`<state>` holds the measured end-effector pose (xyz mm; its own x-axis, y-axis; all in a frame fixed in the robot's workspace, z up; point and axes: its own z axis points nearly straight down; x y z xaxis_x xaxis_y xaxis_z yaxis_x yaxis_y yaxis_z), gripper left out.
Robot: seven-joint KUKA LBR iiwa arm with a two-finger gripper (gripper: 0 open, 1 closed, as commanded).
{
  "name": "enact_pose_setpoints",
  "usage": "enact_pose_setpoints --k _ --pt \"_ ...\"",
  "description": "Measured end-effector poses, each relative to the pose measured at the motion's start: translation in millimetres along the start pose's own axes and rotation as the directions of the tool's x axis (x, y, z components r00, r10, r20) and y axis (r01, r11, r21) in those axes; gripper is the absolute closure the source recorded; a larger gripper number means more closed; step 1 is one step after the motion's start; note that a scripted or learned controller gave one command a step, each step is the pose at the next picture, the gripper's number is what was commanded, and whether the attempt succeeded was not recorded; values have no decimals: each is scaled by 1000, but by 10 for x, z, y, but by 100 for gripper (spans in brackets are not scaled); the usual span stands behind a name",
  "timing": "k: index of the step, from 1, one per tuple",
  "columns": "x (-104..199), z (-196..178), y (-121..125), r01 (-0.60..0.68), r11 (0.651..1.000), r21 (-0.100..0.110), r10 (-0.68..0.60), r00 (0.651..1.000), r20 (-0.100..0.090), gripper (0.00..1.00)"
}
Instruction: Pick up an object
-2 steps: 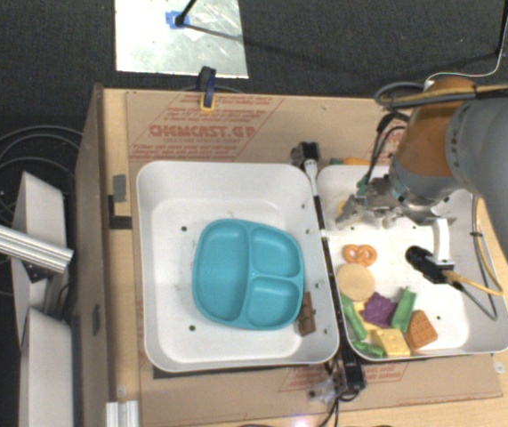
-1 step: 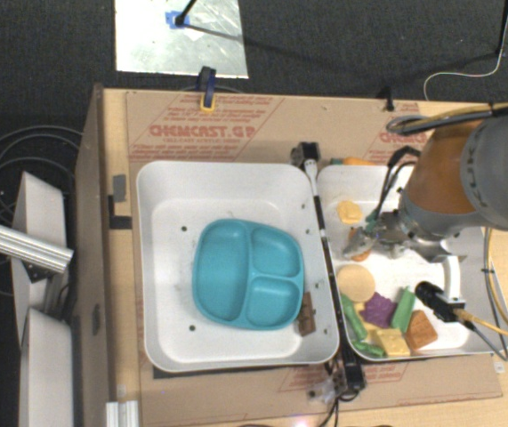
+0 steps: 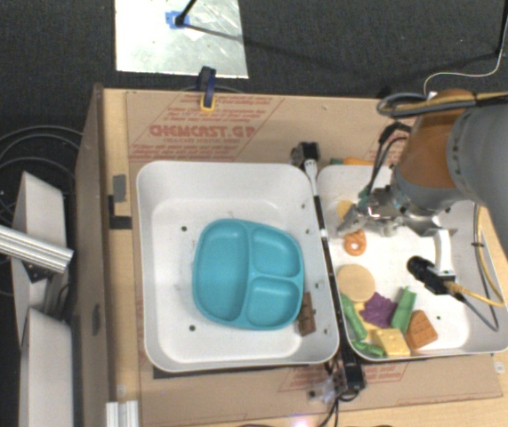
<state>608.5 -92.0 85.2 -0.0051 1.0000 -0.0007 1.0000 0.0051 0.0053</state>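
My gripper (image 3: 368, 212) hangs low over the back left part of the right bin (image 3: 489, 323). Just below it lies a small orange ring (image 3: 354, 245), and a yellow piece (image 3: 346, 212) sits right beside it on the left. Further forward are a tan round biscuit (image 3: 357, 282), purple grapes (image 3: 378, 310), a green stick (image 3: 404, 305), a green pod (image 3: 353, 317), a yellow block (image 3: 392, 342) and an orange waffle piece (image 3: 421, 329). I see nothing lifted off the bin floor.
The left bin (image 3: 169, 194) holds a teal divided plate (image 3: 248, 274) and a small brown piece (image 3: 307, 314) against its right wall. An orange item (image 3: 358, 161) lies at the right bin's back rim. The grey arm (image 3: 494, 149) covers the right bin's back right.
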Motion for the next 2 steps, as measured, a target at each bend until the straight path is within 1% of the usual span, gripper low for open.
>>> enact_pose_setpoints --k 1,2 --pt "74 7 -36 -1 1000 4 1 1000 -1 0" --pt "72 7 -35 -2 1000 4 2 1000 -1 0"
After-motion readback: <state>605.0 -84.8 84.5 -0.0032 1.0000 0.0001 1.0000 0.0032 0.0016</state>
